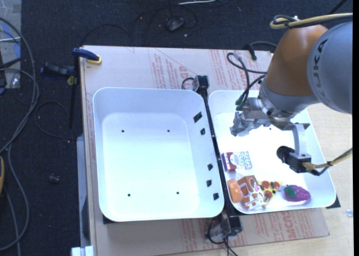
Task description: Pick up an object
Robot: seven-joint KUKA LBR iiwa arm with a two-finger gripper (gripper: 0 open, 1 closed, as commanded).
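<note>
**Camera view: claw low in the right bin, nothing lifted yet**

Camera view looks down on a table (pixel 146 61) bearing two white bins. Nearest, along the front of the right bin (pixel 328 190), lies a small cluster of things to pick from: an orange box (pixel 251 190) in the front left corner, a little row of red and yellow pieces (pixel 272 185) beside it, and a purple toy (pixel 296 193) further right. Just behind them sits a red and white packet (pixel 236 161), close to the bin's left wall. Further back, the claw (pixel 242 125) hangs over the bare middle of that bin, apart from the packet and well apart from the other things. Whether it is spread or closed I cannot tell, and nothing shows in it. The left bin (pixel 151 151) lies alongside. By my judgement the pick is barely begun: reaching, gripping and lifting all remain.
</note>
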